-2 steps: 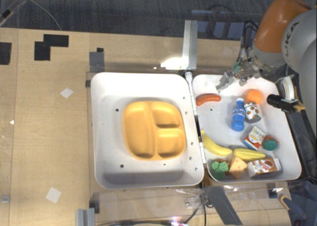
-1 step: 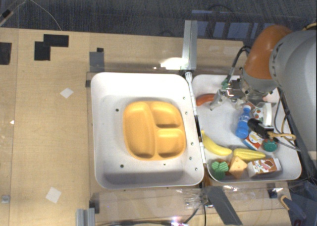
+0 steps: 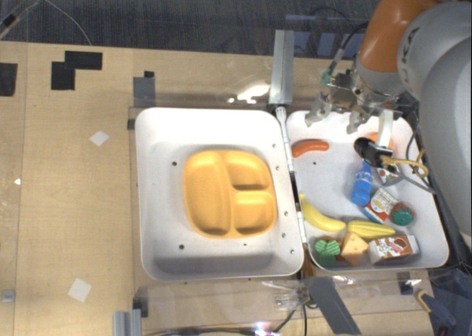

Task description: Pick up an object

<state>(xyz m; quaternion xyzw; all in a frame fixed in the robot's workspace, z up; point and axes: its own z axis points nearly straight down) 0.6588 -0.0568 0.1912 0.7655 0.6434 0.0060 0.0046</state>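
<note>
Looking down through the camera view, I see my gripper hanging over the far end of the right bin, its two fingers spread apart with nothing between them, so it is released and carrying no load. The left bin carries a yellow divided tray and no loose items.

All the pickable things lie in the right bin. Closest to the gripper is the red sausage, lying near the bin's left wall, just toward me and a little left of the fingertips. Its long axis runs roughly left to right across the picture, with a slight tilt. I judge this the likeliest target: the fingers stand apart along much the same line, so I'd expect the wrist to need turning for the jaws to close across the sausage's narrow width and not along its length.

Farther toward me sit a blue bottle, a banana, a second yellow piece, a green broccoli-like toy, a cheese wedge and a small carton, crowded together at the near end. Those lie well apart from the gripper, and their crowding would make a clean grasp harder, I think.
</note>
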